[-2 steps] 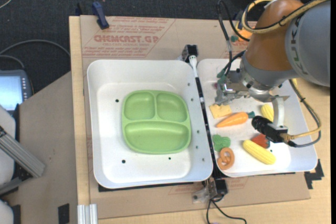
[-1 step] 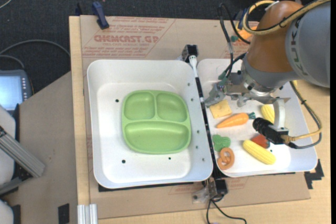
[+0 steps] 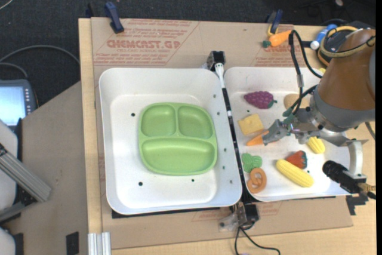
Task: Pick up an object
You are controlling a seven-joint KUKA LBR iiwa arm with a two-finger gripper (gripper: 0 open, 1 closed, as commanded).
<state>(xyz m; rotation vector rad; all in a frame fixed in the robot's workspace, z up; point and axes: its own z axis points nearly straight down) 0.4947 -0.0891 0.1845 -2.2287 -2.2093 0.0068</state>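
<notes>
1. Camera view: the jaws [image 3: 276, 132] hang low in the right bin [image 3: 271, 194], just above the carrot [image 3: 256, 140], an orange wedge lying on the bin floor below the cheese [image 3: 250, 123]. You cannot tell from here whether they are spread or closed, and nothing shows between them.
2. Treat the carrot as your target. Its long axis runs roughly left to right with a slight tilt, the right end nearest the jaws.
3. To do this well, turn the jaws so they close across the carrot's narrow width, not along its length, and centre them over its middle before you descend.
4. Mind the neighbours: the cheese sits just beside it above, the broccoli [image 3: 251, 161] and pretzel [image 3: 258, 178] lie near below. A drift either way would likely nudge them.
5. Further off sit the grapes [image 3: 259, 98], the corn [image 3: 293, 172] and a red piece [image 3: 296, 159].
6. The green plate [image 3: 177, 139] rests in the left bin [image 3: 119, 188], well apart, on the worktop [image 3: 161, 39].
</notes>
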